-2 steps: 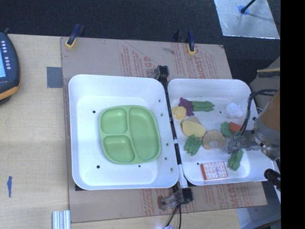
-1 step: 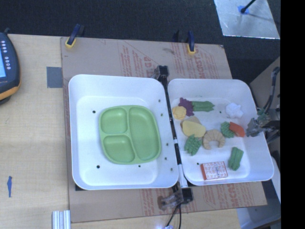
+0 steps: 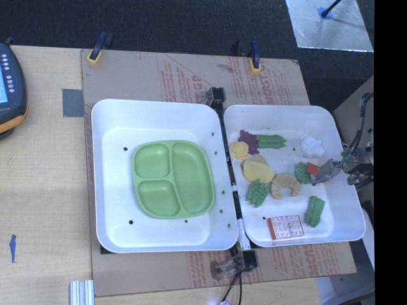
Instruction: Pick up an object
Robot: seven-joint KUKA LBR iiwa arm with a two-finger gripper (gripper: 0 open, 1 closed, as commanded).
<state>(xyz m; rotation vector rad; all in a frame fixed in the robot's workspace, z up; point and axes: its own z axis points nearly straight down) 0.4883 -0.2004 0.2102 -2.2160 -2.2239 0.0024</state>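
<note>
The gripper [image 3: 324, 171] is reaching into the right bin [image 3: 331, 122] from three o'clock, its tip sitting just beside a small orange-red piece [image 3: 311, 168] and a round green piece [image 3: 301, 172], which are lying at its nine o'clock; whether the claw is spread or pressed together I cannot tell. A tan croissant-shaped toy [image 3: 285, 185] is lying further toward nine o'clock, and a green block [image 3: 314, 211], long axis running twelve to six, is lying at six. A red-printed card [image 3: 285, 226] is showing writing too small to read.
</note>
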